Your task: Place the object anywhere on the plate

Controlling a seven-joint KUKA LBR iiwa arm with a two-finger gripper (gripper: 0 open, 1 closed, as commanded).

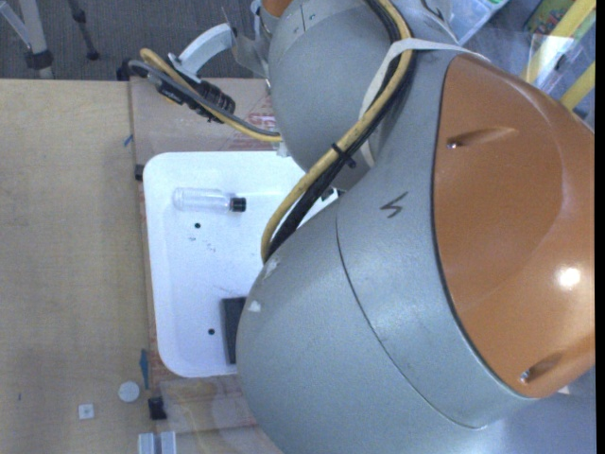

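Light wooden bench surface (66, 253) fills the left half of the view, bare apart from a few small bits near its lower edge: a grey disc (128, 392), a small pale square (86, 410) and a dark clip-like piece (156, 408). Grey carpet and tripod legs (38, 26) show beyond the bench at top left; coloured clutter sits at top right. One white bin (180, 339) lies beside the bench's bare stretch, its left rim and rounded corners in plain sight, its right part covered by the arm (397, 282). Inside, a clear tube with a black cap (208, 200) lies on its side near the far rim, well apart from a dark flat object (232, 329) at the near side, which is partly hidden under the arm. A yellow-and-black cable (331, 154) runs along the arm's grey casing. Open floor in the bin remains between tube and dark object. Gripper state: cannot tell.
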